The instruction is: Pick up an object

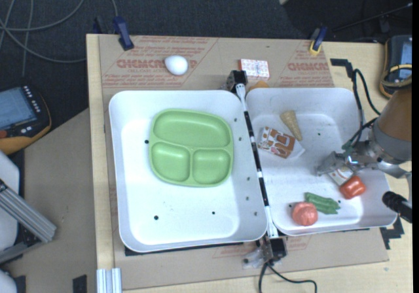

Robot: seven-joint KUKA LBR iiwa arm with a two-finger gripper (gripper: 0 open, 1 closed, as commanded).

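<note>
My gripper (335,166) is low over the right side of the right bin (314,99), reaching in from the right. An orange-red round object (353,187) lies just below and right of it, very close; whether they touch is unclear. A green bean-like piece (322,203) and a red ball-shaped object (304,214) lie near the bin's front edge. Further back in the same bin are an orange-and-white snack packet (276,142) and a tan cone (292,124).
The left bin (131,174) holds a green divided plate (191,146). On the bench behind the bins lie a white egg (175,64) and a small pink-and-white box (255,68). A black divider clip (236,80) sits between the bins at the back.
</note>
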